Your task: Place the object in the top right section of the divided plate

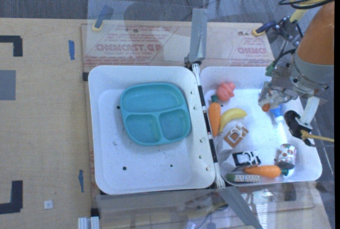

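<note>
Claw (271, 101) low in the right bin (313, 169), grip unreadable; crowded toys risk a missed grab.

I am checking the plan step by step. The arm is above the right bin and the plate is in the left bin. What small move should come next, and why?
Probably lower the gripper onto one object in the right bin. It hangs above the bin's upper right part, with nothing visibly between its fingers, and a blue item lies just below it. The teal divided plate in the left bin holds nothing, so a pick must come first.
</note>
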`<state>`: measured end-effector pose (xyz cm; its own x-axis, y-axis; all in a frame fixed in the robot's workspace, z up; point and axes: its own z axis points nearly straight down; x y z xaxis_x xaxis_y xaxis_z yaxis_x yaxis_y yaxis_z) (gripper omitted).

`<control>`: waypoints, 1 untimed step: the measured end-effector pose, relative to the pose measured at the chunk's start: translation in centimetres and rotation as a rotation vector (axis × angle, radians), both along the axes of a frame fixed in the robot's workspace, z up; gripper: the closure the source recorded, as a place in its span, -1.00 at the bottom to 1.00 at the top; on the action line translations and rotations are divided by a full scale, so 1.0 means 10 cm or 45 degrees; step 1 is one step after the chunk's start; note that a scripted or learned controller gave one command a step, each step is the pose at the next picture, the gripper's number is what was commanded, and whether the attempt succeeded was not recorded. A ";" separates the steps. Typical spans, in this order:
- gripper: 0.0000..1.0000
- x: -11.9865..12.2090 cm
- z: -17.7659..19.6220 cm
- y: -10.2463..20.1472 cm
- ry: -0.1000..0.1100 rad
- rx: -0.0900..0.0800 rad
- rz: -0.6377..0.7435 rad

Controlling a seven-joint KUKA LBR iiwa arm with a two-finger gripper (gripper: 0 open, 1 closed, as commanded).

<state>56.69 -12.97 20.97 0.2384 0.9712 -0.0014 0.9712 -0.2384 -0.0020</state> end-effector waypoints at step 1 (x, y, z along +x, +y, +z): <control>1.00 0.22 0.16 0.86 -0.004 0.000 -0.006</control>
<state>58.85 -4.36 22.55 0.2427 0.9701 -0.0003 0.9701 -0.2427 0.0008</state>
